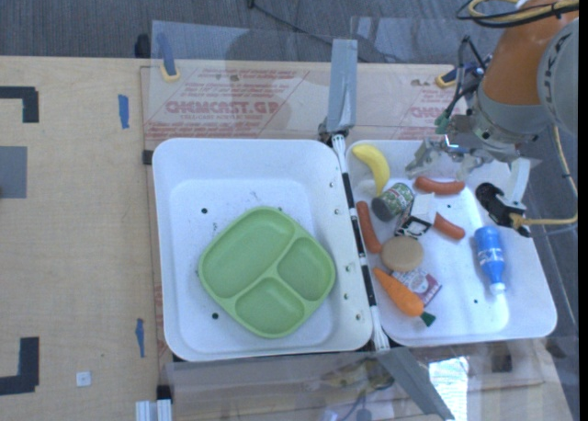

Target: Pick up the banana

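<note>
The yellow, curved banana (pixel 373 167) is seen near the right bin's (pixel 528 309) back left corner, beside a can (pixel 395 199). The claw (pixel 447 154) is held nearby; its opening cannot be told.

Right bin (pixel 528 313) is pretty crowded toward its left half. The banana (pixel 372 165) sits in the far left corner, tight against the divider wall, with a green can (pixel 395 199) just beside its near end and a sausage (pixel 439 185) a bit to the right. The end effector (pixel 447 154) hangs over that far edge. Open floor shows around the blue bottle (pixel 490 257). The left bin (pixel 184 166) has bare floor around the green tray (pixel 266 271).
</note>
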You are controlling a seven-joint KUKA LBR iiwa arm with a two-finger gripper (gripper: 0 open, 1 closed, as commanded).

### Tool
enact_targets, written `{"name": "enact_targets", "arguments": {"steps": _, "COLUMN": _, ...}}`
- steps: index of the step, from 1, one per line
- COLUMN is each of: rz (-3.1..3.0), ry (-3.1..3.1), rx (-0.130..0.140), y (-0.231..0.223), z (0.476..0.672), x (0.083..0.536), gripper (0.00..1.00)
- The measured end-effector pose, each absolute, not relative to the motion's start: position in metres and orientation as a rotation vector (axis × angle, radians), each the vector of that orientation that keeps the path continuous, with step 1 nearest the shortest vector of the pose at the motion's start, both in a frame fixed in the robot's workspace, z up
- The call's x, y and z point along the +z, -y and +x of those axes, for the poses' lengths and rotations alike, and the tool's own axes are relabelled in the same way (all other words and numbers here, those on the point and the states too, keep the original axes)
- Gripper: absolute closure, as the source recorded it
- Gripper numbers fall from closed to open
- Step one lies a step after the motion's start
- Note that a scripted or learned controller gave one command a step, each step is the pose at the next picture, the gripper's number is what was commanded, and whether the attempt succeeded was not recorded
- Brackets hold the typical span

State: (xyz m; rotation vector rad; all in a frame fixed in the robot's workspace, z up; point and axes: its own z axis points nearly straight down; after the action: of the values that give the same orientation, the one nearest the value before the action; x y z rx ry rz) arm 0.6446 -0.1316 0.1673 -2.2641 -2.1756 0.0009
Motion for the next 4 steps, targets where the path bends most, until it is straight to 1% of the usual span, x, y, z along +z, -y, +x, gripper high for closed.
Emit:
{"name": "enact_targets", "arguments": {"steps": 1, "rz": -2.172, "ry": 2.275, "rx": -0.003, "y": 0.065, "z": 0.668, "x": 0.186, "gripper": 0.0}}
{"name": "enact_targets", "arguments": {"steps": 2, "rz": -2.137, "ry": 2.303, "rx": 0.0, "y": 0.035, "z": 0.667, "x": 0.186, "gripper": 0.0}}
{"name": "enact_targets", "arguments": {"steps": 3, "rz": -2.097, "ry": 2.343, "rx": -0.001, "y": 0.065, "z": 0.667, "x": 0.186, "gripper": 0.0}}
{"name": "enact_targets", "arguments": {"steps": 4, "rz": -2.0, "ry": 2.425, "rx": -0.002, "y": 0.095, "z": 0.668, "x": 0.087, "gripper": 0.0}}
